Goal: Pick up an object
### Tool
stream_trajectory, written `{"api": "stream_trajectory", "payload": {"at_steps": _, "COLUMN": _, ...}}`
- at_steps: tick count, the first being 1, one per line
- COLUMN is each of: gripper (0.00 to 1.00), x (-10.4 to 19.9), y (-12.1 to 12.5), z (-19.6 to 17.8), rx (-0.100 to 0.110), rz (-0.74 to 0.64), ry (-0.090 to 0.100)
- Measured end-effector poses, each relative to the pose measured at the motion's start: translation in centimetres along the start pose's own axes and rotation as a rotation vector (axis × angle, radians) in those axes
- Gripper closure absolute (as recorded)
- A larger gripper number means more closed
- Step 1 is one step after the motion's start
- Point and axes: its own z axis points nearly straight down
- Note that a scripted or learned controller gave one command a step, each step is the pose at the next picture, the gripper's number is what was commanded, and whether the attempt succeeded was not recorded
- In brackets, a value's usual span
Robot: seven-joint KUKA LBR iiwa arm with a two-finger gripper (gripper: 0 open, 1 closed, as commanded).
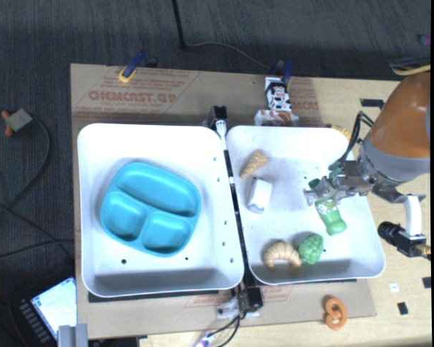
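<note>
My gripper (324,192) sits over the right bin (369,266), toward its 3 o'clock side, and a green bottle (331,217) hangs right below it. The bottle's long axis runs roughly from 11 to 5 o'clock, its top end up at the gripper and its rounded end pointing down toward 5. The top end is tucked in among the gripper parts, so I cannot tell whether the fingers are closed on it or just resting above it; how far they are parted is too dark and cluttered to read.

My arm (405,132) comes in from 3 o'clock, the orange band bulking large at the frame's edge and partly cut off there, the grey wrist angled down toward 9 into the bin.

In the same bin, a white cup (259,194) lies on its side near the 9 o'clock wall, with a cone (254,163) just above it toward 12. At 6 o'clock a croissant (282,254) lies touching or nearly touching a green broccoli (311,249).

The left bin (94,266) holds a blue tray (150,207) with three compartments. On the desk (166,92), at the bin's 5 o'clock, is a small orange pretzel (335,311).
</note>
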Motion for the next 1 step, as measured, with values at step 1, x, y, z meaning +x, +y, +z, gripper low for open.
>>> {"api": "stream_trajectory", "payload": {"at_steps": 1, "gripper": 1.00, "x": 8.52, "y": -2.90, "z": -1.33, "rx": 0.004, "rz": -0.001, "ry": 0.002}}
